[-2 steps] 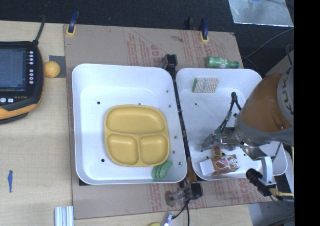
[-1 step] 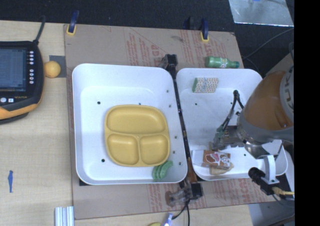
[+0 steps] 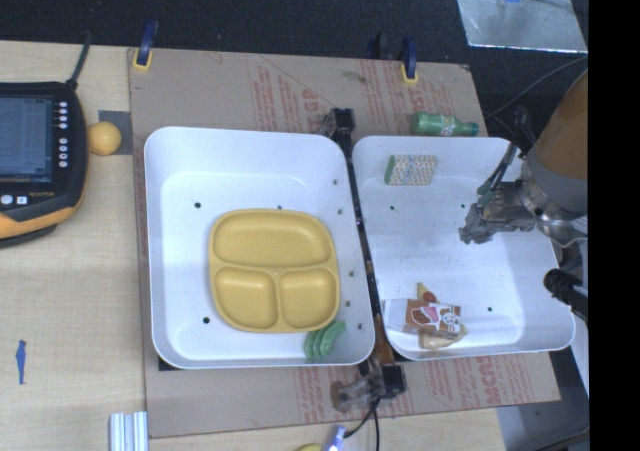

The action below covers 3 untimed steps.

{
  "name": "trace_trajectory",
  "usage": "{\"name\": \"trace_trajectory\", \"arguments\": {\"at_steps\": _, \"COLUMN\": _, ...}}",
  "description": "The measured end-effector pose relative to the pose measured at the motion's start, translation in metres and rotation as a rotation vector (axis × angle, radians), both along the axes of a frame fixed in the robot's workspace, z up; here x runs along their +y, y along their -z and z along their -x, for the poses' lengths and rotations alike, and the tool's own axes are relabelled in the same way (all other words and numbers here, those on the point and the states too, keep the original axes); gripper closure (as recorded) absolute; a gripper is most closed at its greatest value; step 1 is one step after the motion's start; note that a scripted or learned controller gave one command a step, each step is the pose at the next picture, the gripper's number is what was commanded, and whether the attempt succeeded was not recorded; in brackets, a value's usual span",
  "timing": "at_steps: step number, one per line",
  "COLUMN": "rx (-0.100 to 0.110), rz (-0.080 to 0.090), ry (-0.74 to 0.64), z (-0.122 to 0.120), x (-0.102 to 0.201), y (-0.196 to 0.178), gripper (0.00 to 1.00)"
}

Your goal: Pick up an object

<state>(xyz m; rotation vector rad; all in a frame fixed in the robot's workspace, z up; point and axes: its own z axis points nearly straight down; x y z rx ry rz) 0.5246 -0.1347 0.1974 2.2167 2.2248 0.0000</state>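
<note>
Over the right bin (image 3: 540,334), near its right wall, I see the gripper (image 3: 478,227) hanging above bare white floor, at the end of the grey arm (image 3: 560,179) that enters from the right with its orange band showing at the frame edge. At this angle I cannot tell whether the gripper is released or clenched, and I see nothing gripped in it.

Candidate objects in the right bin:
1. A small flat packet with a green end and a speckled face (image 3: 411,170) lies near the far wall, left of centre, well apart from the gripper.
2. A red, white and orange packet (image 3: 433,320) lies near the front wall, well apart from the gripper.

Contents of the left bin (image 3: 160,239):
1. A yellow divided tray (image 3: 273,269) with three compartments lies flat in the middle.
2. A small green item (image 3: 324,340) lies in the front right corner, just beside the tray's corner.

Items on the bench outside the bins:
1. A green bottle (image 3: 444,124) lies on its side on the cardboard sheet (image 3: 250,89) just behind the right bin.
2. A handheld control pendant (image 3: 35,159) with a dark screen rests at the left edge, with a yellow ball (image 3: 104,137) just beside it.
3. Blue clamps (image 3: 146,43) hold the cardboard at its far edge.
</note>
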Motion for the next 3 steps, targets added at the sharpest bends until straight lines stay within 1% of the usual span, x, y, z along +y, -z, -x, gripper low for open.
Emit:
{"name": "trace_trajectory", "arguments": {"at_steps": 1, "rx": 0.001, "rz": -0.001, "ry": 0.0, "z": -0.027, "x": 0.015, "y": -0.071, "gripper": 1.0}}
{"name": "trace_trajectory", "arguments": {"at_steps": 2, "rx": 0.003, "rz": -0.002, "ry": 0.0, "z": -0.027, "x": 0.015, "y": -0.07, "gripper": 0.0}}
{"name": "trace_trajectory", "arguments": {"at_steps": 3, "rx": 0.007, "rz": -0.002, "ry": -0.001, "z": -0.103, "x": 0.014, "y": 0.094, "gripper": 0.0}}
